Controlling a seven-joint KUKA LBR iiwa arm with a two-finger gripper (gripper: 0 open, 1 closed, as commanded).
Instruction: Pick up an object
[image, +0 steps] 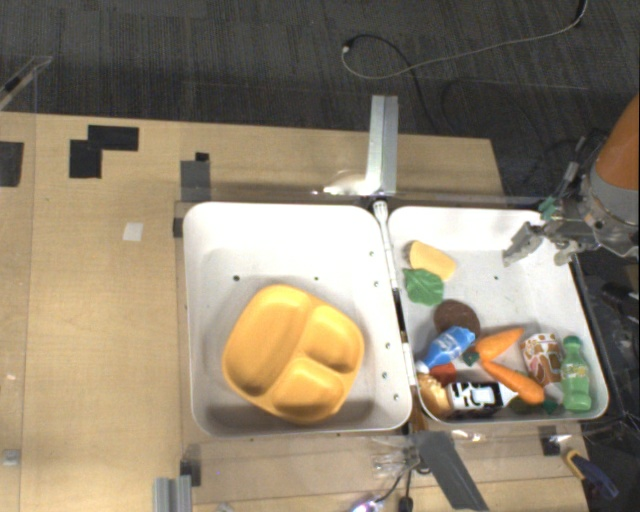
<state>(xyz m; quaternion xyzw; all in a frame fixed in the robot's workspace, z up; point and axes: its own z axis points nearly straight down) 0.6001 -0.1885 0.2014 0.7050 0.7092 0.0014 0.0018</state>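
no object picked yet; candidates crowd the right bin (560, 290) near its front edge: carrots (505, 360), green bottle (574, 375), yellow wedge (432, 259). we judge the isolated wedge easiest. gripper (545, 243) hangs at the bin's far right corner; jaw state: we cannot tell. arm is cropped at the frame edge.

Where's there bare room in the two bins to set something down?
Right bin: bare floor between the yellow piece and the gripper; its lower part is crowded around the carrots and green bottle. Left bin: bare strip above and left of the yellow divided plate.
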